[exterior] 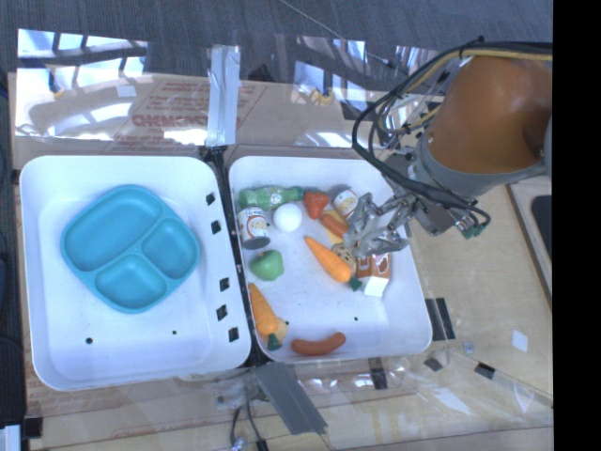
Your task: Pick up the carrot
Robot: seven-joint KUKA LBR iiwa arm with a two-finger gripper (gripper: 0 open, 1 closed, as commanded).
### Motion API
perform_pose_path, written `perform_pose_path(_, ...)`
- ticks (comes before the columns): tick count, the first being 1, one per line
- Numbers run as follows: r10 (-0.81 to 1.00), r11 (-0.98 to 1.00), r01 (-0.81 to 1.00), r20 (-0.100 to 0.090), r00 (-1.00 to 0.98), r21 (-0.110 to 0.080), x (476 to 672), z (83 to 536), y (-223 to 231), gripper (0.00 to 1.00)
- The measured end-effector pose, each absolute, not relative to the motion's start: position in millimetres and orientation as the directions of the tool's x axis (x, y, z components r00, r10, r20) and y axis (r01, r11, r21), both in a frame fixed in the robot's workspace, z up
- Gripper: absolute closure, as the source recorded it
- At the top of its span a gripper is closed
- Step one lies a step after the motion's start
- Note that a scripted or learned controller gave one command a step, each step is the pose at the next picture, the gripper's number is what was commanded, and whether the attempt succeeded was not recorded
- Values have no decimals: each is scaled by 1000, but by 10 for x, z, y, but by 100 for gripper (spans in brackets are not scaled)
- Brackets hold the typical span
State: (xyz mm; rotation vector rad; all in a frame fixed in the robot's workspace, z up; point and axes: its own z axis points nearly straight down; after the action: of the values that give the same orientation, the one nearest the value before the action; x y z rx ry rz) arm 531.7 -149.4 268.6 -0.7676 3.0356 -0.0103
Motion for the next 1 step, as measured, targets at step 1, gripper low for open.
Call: perform_pose_path(1, -446, 895, -446, -1, -895, 0, 5101, 919, -1355, 100)
